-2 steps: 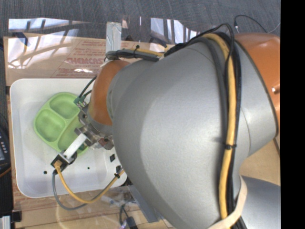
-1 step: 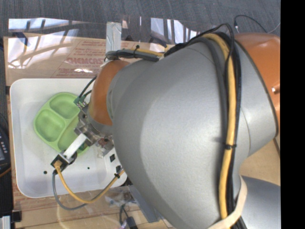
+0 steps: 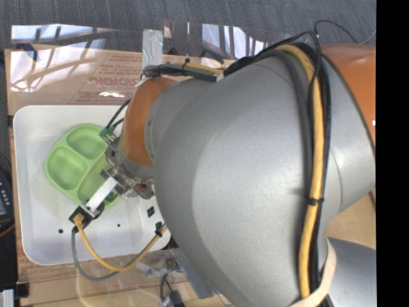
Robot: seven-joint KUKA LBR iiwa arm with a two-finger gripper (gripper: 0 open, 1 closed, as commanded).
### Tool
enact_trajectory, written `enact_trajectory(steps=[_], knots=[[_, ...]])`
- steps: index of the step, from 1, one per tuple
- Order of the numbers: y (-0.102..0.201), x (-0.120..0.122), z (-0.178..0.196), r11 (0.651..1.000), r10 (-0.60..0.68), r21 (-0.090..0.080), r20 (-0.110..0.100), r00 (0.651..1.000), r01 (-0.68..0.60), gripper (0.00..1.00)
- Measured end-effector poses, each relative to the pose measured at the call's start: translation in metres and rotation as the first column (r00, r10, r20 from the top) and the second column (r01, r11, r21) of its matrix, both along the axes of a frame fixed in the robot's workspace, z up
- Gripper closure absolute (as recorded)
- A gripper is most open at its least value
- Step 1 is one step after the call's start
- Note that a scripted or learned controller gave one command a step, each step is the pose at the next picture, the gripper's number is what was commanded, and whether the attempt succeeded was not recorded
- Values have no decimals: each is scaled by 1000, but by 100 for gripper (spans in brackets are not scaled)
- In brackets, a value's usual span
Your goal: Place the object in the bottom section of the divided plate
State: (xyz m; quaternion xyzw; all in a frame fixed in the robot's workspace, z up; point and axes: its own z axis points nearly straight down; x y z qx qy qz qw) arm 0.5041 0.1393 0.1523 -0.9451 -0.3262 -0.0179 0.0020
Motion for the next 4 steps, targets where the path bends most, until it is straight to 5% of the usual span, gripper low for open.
enact_trajectory(steps=[1,4], knots=[[0,0,0,1000,0,0,0,1000,0,0],[0,0,0,1000,0,0,0,1000,0,0]])
